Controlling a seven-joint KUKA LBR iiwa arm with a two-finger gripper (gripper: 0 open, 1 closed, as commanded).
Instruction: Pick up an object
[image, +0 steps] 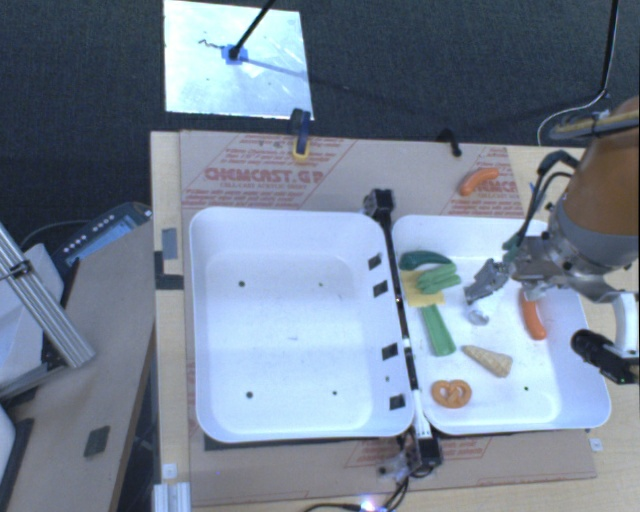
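My gripper (478, 300) hangs over the middle of the right bin (570, 405), its fingers spread apart with nothing between them. Just left of it lie a long green piece (436, 330), a yellow block (421, 293) and a dark green curved piece (427, 260). An orange sausage-shaped piece (534, 316) lies to the gripper's right. Nearer the front sit a tan cone (488, 360) and a brown pretzel (451, 393).
The left bin (290, 320) stands beside the right one, with black clips (390, 350) along the shared rim. Another orange sausage piece (479, 181) lies on the cardboard behind the right bin. A yellow and blue clamp (299, 135) sits at the board's far edge.
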